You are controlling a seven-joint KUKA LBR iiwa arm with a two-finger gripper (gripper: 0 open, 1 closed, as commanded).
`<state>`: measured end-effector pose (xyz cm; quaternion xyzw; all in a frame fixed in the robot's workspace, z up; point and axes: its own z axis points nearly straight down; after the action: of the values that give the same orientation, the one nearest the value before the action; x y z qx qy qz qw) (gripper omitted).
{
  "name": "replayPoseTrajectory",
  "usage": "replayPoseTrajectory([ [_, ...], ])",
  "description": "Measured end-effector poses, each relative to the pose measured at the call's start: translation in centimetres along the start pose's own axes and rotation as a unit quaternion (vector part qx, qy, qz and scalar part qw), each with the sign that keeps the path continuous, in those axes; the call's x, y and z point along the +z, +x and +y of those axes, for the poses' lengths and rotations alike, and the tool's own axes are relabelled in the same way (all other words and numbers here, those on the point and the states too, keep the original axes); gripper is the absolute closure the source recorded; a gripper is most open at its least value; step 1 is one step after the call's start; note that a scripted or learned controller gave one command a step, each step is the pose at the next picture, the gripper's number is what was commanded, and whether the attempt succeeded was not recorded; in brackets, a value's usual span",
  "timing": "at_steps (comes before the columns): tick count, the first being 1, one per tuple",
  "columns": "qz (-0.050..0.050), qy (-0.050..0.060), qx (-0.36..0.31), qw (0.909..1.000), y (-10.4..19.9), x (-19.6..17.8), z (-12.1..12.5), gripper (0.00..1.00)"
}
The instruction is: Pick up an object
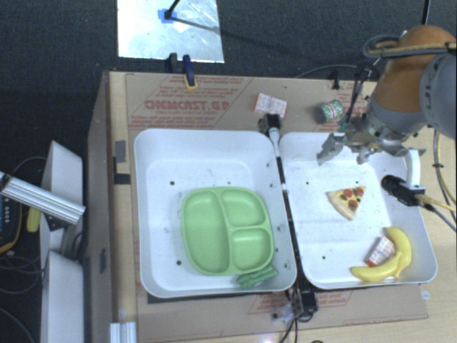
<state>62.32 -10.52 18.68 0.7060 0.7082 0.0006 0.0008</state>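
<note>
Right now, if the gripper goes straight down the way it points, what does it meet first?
Most likely the bare white floor of the right-hand bin near its far edge. The two-finger gripper, fingers spread, hangs above that spot; the toy pizza slice lies nearer the camera, probably off the line. Depth is uncertain.

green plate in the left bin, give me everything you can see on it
The green plate is a light green tray with rounded corners, plastic by its look, split into three compartments: one long one on its left, two smaller on its right. It lies flat, right side up, slightly rotated, on the floor of the left bin, toward the near right corner. A darker green object lies against its near edge. Its compartments hold nothing.
</note>
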Motion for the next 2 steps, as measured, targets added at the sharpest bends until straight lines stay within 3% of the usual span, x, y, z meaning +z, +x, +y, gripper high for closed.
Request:
replayPoseTrajectory([
  [1, -0.001, 0.001, 0.001, 1.0, -4.3, 1.9, -4.8, 0.0],
  [2, 0.0, 0.001, 0.001, 1.0, -5.1, 10.3, -4.3, 0.0],
])
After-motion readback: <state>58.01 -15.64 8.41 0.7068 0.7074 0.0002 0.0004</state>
